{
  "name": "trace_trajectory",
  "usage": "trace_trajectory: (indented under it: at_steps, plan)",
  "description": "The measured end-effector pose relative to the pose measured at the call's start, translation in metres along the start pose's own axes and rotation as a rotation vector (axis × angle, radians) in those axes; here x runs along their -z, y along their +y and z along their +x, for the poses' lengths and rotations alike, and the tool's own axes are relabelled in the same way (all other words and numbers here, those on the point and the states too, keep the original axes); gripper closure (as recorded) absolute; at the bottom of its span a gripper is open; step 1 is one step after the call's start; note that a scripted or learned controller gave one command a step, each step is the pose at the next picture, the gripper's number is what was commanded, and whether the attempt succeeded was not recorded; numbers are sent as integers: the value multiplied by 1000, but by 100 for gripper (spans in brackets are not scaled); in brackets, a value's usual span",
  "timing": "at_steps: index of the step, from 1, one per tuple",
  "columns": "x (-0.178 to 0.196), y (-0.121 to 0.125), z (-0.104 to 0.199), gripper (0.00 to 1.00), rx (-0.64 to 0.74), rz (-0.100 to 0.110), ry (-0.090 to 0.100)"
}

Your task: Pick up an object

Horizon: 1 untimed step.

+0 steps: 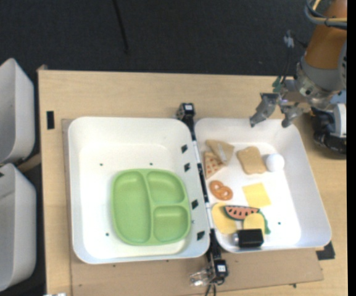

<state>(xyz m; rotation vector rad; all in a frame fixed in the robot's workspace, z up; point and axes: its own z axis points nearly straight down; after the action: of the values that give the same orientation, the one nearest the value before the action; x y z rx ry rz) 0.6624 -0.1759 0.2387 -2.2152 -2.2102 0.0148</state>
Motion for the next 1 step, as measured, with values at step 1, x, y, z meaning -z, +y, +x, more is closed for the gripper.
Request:
trace_trajectory:
  at_steps: [1]
  plan:
    - [8, 2, 1, 0, 3, -12, -1]
